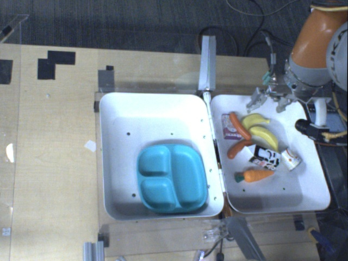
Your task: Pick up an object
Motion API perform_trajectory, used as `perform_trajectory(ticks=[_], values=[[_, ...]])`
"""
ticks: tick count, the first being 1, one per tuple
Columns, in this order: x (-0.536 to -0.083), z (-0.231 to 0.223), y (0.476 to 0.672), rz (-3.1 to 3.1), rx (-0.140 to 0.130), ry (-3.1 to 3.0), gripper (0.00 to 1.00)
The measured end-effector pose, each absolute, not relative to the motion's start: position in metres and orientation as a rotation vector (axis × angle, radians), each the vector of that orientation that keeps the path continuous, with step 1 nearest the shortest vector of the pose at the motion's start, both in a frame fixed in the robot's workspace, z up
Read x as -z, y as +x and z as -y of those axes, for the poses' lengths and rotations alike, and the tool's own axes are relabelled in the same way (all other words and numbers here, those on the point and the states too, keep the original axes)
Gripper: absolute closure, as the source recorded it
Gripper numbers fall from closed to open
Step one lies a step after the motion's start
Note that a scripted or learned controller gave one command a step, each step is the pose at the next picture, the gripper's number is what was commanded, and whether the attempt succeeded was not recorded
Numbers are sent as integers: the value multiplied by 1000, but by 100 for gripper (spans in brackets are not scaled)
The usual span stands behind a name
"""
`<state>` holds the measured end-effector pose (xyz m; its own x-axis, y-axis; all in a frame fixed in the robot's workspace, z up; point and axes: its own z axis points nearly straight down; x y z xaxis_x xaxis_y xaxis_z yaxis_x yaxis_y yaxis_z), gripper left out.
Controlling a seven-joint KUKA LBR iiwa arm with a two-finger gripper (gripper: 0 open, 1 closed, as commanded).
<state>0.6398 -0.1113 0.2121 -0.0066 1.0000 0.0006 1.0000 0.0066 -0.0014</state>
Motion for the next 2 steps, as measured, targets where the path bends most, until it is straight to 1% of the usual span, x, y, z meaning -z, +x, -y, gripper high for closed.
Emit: perform_trajectory(ticks=[1, 2], values=[[-220, 110, 642, 2234, 1, -2207, 100], [-279, 159, 619, 2204, 1, -2242, 100]])
